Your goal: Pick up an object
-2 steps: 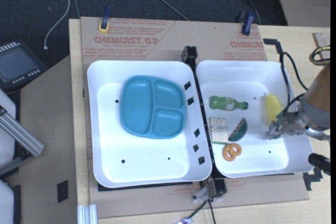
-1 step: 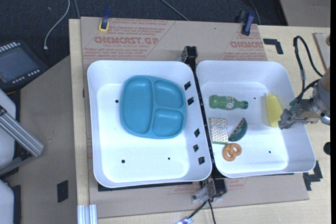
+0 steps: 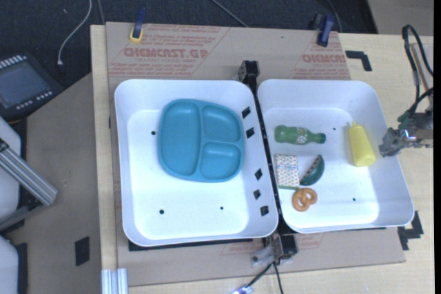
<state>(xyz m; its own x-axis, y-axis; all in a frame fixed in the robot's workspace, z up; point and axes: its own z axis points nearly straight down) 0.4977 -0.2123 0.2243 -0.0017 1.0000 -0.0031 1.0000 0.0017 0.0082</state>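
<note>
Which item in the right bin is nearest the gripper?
The yellow bottle, by the bin's right wall next to the gripper. The green bottle, packet and pretzel lie farther left.

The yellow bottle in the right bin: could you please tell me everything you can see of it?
The yellow bottle looks like a plastic squeeze bottle, plain yellow, with a narrower tip pointing toward the far side of the bin. It lies on its side on the floor of the right bin, close to that bin's right wall, roughly lengthwise along it. Nothing appears to touch it except the bin: the green bottle lies apart to its left, and the gripper sits just outside the bin's right rim, beside it.
</note>
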